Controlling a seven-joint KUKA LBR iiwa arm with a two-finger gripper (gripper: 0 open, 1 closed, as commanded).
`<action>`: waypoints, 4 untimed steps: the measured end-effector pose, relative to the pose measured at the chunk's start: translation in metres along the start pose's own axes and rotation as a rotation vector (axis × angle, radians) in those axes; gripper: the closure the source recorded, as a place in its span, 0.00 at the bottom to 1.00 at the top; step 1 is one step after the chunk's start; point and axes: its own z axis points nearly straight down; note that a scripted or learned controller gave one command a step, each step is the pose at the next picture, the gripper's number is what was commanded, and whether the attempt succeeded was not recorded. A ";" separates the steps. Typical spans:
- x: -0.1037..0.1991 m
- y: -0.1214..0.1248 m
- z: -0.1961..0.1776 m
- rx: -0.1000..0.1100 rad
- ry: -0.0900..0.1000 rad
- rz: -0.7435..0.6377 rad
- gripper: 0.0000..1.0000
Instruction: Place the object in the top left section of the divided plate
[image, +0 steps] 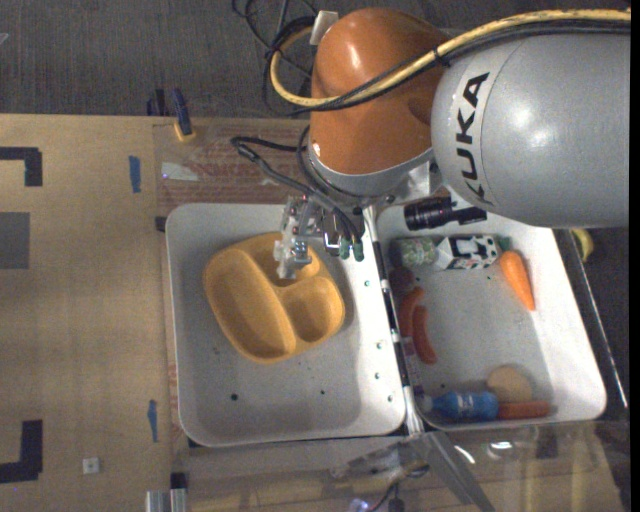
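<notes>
Gripper (291, 252) over yellow divided plate (240, 315), far side; jaws' state cannot be told; placing step apparently underway; next: release, lift clear.

A pale wooden bench top (80, 330) fills the left side, marked with black corner shapes (22, 165) and short strips of blue tape (134, 173). Beyond its far edge lies a dark floor (120, 50), perhaps carpet, with black cables (265, 20) trailing across it. Light falls evenly, with a soft glare.
</notes>
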 end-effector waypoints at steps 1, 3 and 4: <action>0.049 0.008 0.047 0.000 0.004 -0.228 1.00; 0.057 -0.072 -0.021 0.000 0.000 -0.353 1.00; 0.036 -0.018 0.032 -0.001 0.004 -0.443 1.00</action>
